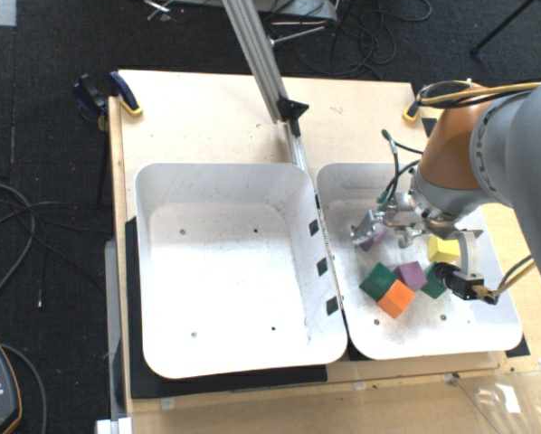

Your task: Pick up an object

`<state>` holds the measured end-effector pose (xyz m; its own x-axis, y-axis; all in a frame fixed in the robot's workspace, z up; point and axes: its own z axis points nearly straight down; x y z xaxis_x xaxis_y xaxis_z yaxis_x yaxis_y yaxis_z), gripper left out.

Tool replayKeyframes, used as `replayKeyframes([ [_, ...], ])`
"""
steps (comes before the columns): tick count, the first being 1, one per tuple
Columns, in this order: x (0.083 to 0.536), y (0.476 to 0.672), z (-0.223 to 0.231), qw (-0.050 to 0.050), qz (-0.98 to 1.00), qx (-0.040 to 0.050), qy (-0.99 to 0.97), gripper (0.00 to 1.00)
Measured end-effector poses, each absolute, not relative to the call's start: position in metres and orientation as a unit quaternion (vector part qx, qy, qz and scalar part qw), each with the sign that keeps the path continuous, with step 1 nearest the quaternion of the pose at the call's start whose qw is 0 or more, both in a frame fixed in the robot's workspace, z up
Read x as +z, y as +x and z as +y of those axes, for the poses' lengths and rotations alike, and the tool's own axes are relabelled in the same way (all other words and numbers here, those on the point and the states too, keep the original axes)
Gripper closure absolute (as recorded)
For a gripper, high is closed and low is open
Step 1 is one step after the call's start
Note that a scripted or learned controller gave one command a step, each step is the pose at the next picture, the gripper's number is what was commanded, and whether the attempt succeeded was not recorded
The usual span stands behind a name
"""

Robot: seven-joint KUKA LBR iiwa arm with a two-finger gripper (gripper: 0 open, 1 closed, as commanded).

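Blocks for the pick are clustered in the right bin [488, 333]: a green block [376, 282], an orange block [396, 298] touching it, a purple block [412, 275] just behind the orange one, a yellow block [443, 250] nearer the arm, and a darker green piece [433, 286] beside the purple one. A small purplish object [370, 234] is seen at the gripper [379, 229], toward the bin's left wall. Whether it is gripped or merely lying under the tool cannot be told; the state of the fingers cannot be told either, since the wrist and cabling cover them.

Arm is reached in from the right, orange band [447, 156] above the wrist, tool angled down over the bin's upper middle. The left bin [162, 188] lies just beside, on the same table [207, 116].

Judgement: the tool appears placed low because a grasp is being attempted at the purplish object, apart from the main cluster. The close packing of green, orange and purple blocks is likely to make a clean grasp there harder, as neighbours would be nudged.
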<state>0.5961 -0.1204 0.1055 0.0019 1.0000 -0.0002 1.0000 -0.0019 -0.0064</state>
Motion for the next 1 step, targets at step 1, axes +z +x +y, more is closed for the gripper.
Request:
replayKeyframes([
  [1,0.1194,0.5985,-0.1197,-0.001,-0.708,0.0002,-0.706,1.00],
])
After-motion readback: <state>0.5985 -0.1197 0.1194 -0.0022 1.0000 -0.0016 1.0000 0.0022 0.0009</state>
